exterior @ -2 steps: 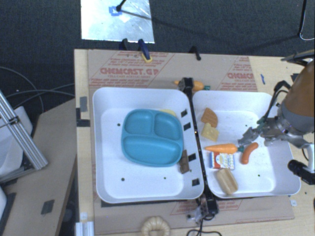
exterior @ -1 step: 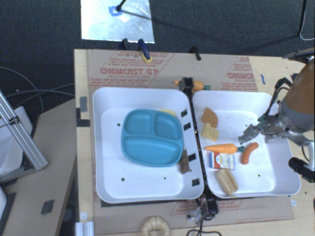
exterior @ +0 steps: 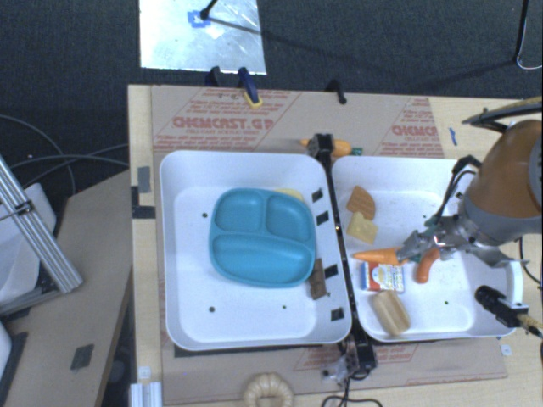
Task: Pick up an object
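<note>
So the gripper (exterior: 422,246) is hanging low over the right bin (exterior: 458,185), coming in from the right with its tip right by the orange carrot (exterior: 377,256) and another small orange piece (exterior: 427,264), but it's too small and cluttered there to say whether it's gripping anything, so honestly I can't tell. The carrot is lying flat just above a little carton (exterior: 383,276), with a bread roll (exterior: 392,311) sitting below that and two tan chunks (exterior: 361,214) up top. Over in the left bin (exterior: 182,227), a blue divided plate (exterior: 261,236) is sitting in the middle.
</note>
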